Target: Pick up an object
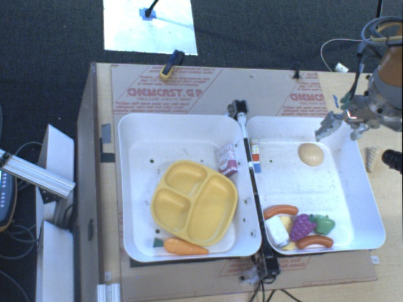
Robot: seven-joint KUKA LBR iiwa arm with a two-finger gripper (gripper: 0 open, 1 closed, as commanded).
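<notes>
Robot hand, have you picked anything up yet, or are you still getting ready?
Nothing looks picked up yet. The hand is at the far right corner of the right bin, near the beige egg-shaped toy but apart from it, with nothing between its fingers. The sausages, grapes and other toy food lie in the bin's near corner, and the yellow tray and carrot sit in the left bin. Reaching, gripping and lifting are left.

**One fixed eye above my bench**

I am watched by a single camera, mounted high over the bench and tilted down at a slant. My arm (384,87) enters from its right edge, so the two white bins lie to my far side in frame: the nearer bin (352,187) just beneath my wrist, the other bin (135,168) beyond it. The view is wide enough to take in dark floor past the bench.
</notes>
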